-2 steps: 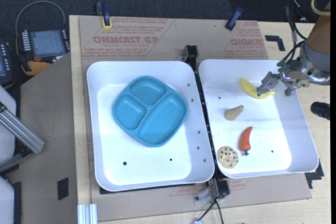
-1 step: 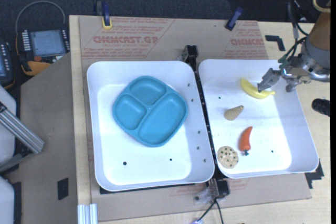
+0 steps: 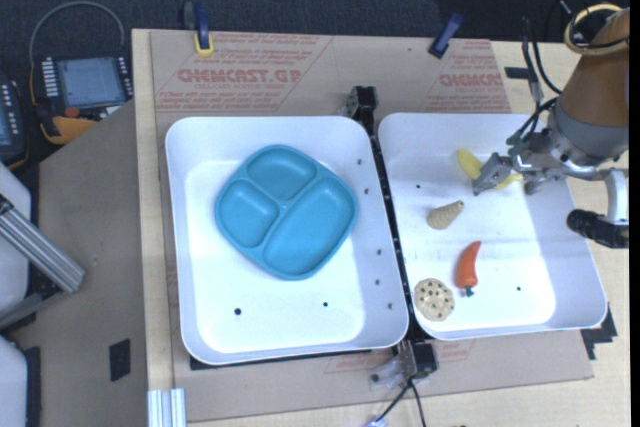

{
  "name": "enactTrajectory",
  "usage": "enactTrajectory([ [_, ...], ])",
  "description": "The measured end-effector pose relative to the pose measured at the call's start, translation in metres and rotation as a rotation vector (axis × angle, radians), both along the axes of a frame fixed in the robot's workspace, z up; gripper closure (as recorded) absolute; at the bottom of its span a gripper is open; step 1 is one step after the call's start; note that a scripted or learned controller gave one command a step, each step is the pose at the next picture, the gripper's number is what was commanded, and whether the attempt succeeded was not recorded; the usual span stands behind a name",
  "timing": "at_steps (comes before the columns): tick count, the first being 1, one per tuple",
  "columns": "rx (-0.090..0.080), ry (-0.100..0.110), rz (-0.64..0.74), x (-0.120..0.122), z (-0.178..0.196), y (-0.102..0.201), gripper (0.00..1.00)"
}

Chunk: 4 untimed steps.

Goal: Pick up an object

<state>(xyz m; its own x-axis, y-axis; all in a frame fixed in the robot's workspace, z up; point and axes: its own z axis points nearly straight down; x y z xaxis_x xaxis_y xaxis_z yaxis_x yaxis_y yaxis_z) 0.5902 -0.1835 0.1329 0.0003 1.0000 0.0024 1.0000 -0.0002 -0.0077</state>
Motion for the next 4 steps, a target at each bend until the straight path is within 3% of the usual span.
enactTrajectory([
  [1,-0.001,-0.005,0.000,0.000,-0.048,0.000,0.00],
  [2,-0.002,-0.008,0.000,0.001,-0.038,0.000,1.00],
  [4,-0.005,-0.014,0.001,-0.004,0.053,0.006,1.00],
])
